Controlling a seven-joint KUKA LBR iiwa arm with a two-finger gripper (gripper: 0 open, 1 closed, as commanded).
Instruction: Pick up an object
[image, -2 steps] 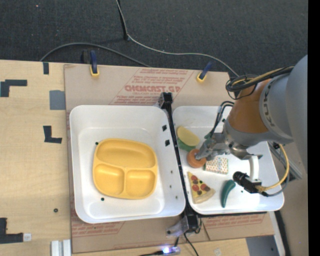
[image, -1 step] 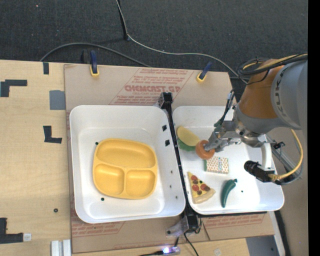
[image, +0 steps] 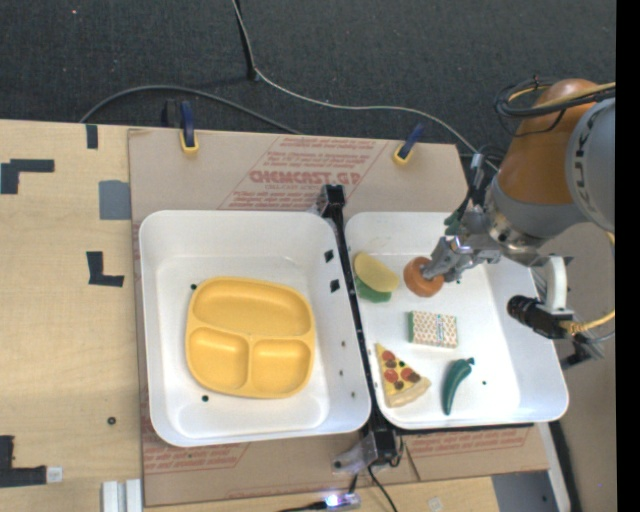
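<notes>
The right bin (image: 520, 395) holds several toy foods: a yellow-green taco-like piece (image: 373, 277), an orange-brown round piece (image: 423, 279), a patterned square packet (image: 433, 328), a pizza slice (image: 399, 375) and a green pepper (image: 456, 384). My gripper (image: 441, 263) reaches down from the right and sits right over the orange-brown piece, its tips at that piece's upper right edge. The piece looks to rest on the bin floor.
The left bin (image: 160, 260) holds a yellow divided plate (image: 250, 335). A black divider clip (image: 331, 199) stands between the bins. Yellow and blue clamps (image: 187, 136) hold the cardboard at the back. A black part of the arm (image: 535, 315) overhangs the right bin's edge.
</notes>
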